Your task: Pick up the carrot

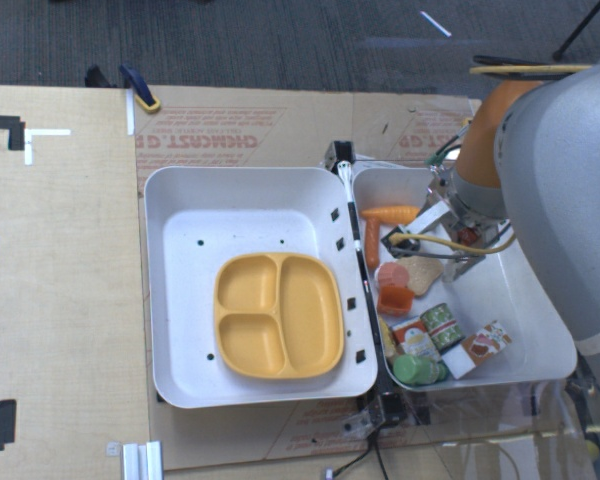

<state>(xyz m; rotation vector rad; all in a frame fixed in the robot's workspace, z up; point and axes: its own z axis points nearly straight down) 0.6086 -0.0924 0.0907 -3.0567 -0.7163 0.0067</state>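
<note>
Carrot lies at the far end of the right bin

Carrot (pixel 390 212) rests on its side at the far end of the right bin (pixel 525 353), running across the bin, just beside the wall that this bin shares with the left bin (pixel 170 268). The grey arm (pixel 560 198) reaches over the right bin, and its tool (pixel 412 238) hangs just on the near side of the carrot, with a yellow cable looping beside it. Whether the tool is spread or pressed together cannot be told from this view, and nothing shows between its tips.

Nearer than the carrot, the right bin holds a second orange piece (pixel 371 243) along the shared wall, a beige slice (pixel 420 271), a red cup (pixel 395 291), a green can (pixel 441 326), a green lid (pixel 413 370) and small printed packets (pixel 488 340). Beyond the shared wall, the left bin carries a yellow plate (pixel 278 315) with three sections. Both bins sit on the bench (pixel 60 268).
</note>
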